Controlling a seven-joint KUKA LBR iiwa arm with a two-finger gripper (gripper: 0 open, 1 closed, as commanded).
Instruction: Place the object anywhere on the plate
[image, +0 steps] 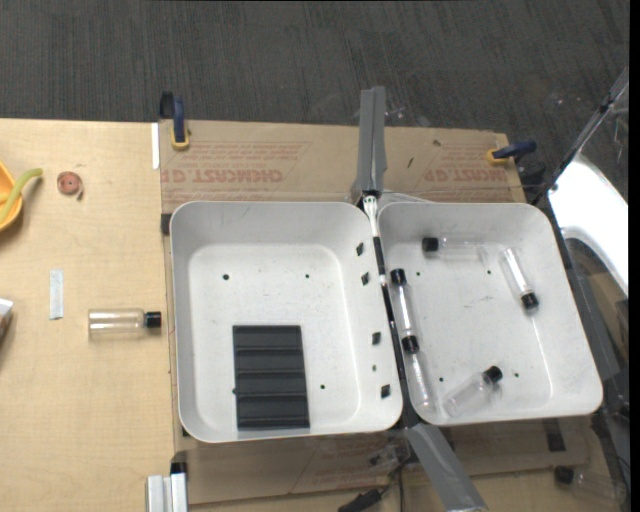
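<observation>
So here's what we've got: two white bins side by side on a sheet of cardboard (300, 165), and the dark ribbed plate (269, 377) lies flat in the left bin (200, 240), in the near half, a bit left of middle, with nothing on it. The things to be moved are all in the right bin (560, 330): five clear vials with black caps, none of them anywhere near the plate. One vial (458, 248) lies at the far side, cap pointing left. Another (516, 272) sits towards the right, tilted, cap at its near end. Two more run end to end just beside the bin's left wall, the farther one (401, 305) and the nearer one (416, 375), each with its cap at the far end. The fifth (468, 392) lies slantwise at the near side, cap up to the right. As for the claw, we honestly can't tell how open it is or whether it has hold of anything. Out on the wooden bench to the left lies a spare vial (118, 320), cap to the right, well apart from both bins.
</observation>
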